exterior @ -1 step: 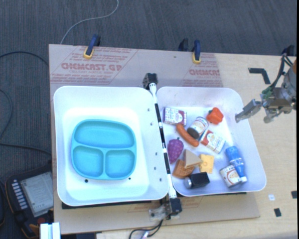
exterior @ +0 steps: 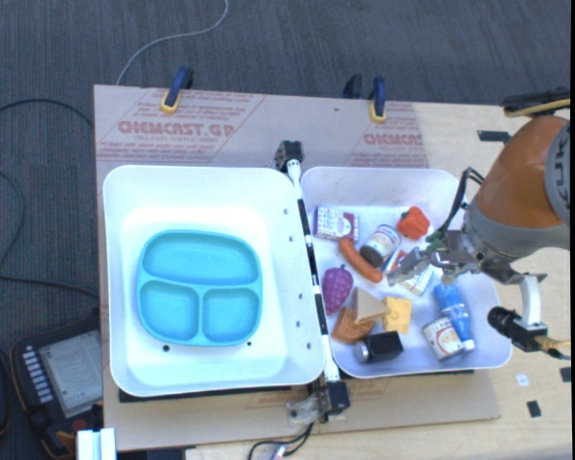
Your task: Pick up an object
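Note:
My gripper hangs low over the middle of the right bin, reaching in from the right below the orange wrist band. Directly around it lie a dark can, an orange carrot, a red pepper and a yellow cheese wedge. A blue bottle lies just right of the gripper, under the wrist. Nothing visibly hangs from the gripper.
The right bin also holds a small carton, purple grapes, a brown bread slice, a black piece and a labelled can. The left bin holds a blue divided tray.

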You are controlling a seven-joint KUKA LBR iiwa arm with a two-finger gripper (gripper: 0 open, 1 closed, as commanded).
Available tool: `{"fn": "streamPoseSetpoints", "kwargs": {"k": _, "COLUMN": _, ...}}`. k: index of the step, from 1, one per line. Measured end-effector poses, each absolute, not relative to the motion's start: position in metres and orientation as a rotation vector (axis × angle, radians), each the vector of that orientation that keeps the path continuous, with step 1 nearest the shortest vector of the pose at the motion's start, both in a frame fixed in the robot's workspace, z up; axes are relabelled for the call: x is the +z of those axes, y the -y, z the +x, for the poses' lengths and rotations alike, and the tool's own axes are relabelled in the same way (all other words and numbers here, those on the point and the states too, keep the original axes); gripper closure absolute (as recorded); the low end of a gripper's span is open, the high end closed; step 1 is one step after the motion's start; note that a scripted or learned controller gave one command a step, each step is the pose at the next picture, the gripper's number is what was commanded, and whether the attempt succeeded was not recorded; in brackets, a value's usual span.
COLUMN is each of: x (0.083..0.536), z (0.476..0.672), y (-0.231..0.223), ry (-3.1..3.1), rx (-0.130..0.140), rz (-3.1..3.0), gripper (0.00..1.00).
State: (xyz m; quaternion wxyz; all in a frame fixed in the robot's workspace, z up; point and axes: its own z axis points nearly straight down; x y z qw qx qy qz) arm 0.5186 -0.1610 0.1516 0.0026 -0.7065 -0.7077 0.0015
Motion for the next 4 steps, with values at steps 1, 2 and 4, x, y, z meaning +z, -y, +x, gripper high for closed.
{"fn": "streamPoseSetpoints", "kwargs": {"k": 1, "x": 0.102, "z": 0.497, "y": 0.112, "ry": 2.230, "rx": -0.014, "rz": -2.232, "gripper": 0.00}}
{"fn": "streamPoseSetpoints", "kwargs": {"k": 2, "x": 0.108, "z": 0.496, "y": 0.112, "ry": 2.227, "rx": -0.007, "rz": -2.226, "gripper": 1.00}}
{"fn": "streamPoseSetpoints", "kwargs": {"k": 4, "x": 0.087, "z": 0.487, "y": 0.100, "ry": 2.227, "rx": -0.003, "rz": -2.233, "gripper": 0.00}}
